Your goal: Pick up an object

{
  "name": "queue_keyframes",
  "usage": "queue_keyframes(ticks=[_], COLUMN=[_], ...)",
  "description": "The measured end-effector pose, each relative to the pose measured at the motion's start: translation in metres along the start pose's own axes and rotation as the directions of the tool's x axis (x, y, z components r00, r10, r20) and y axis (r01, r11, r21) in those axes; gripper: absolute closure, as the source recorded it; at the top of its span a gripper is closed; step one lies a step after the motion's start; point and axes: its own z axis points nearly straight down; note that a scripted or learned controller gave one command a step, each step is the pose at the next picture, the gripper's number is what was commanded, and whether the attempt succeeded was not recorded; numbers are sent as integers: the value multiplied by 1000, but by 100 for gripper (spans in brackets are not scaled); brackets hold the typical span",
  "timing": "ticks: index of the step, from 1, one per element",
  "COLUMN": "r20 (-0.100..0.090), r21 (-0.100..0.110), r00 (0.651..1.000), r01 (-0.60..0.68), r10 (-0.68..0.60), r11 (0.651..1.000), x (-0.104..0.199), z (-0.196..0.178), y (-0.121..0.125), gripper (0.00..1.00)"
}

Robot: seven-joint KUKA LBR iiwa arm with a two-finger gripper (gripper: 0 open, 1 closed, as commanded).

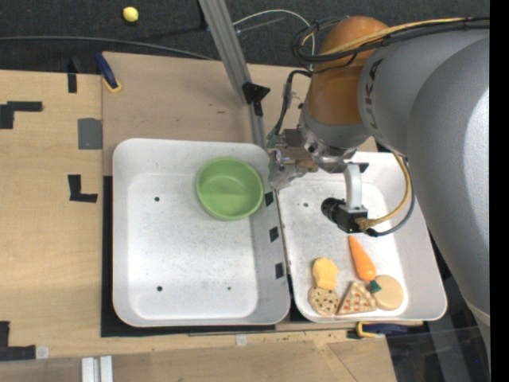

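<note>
At far corner of right bin (304, 253), gripper (285, 165).

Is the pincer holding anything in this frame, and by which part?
It cannot be told. The pincer hangs beside the green bowl, with its tip hidden from this camera.

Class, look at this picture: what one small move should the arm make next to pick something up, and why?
Probably ease the gripper sideways and down onto the near rim of the green bowl. It hangs over the divide between the bins, right beside that bowl; the carrot lies farther off in the other bin.
</note>
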Motion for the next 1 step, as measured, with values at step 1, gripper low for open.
queue_keyframes(ticks=[1], r20=[-1], r21=[-2], r00=[1000], r01=[1], r10=[-1], r11=[1000], x=[47], z=[0], y=[29], gripper=[100])
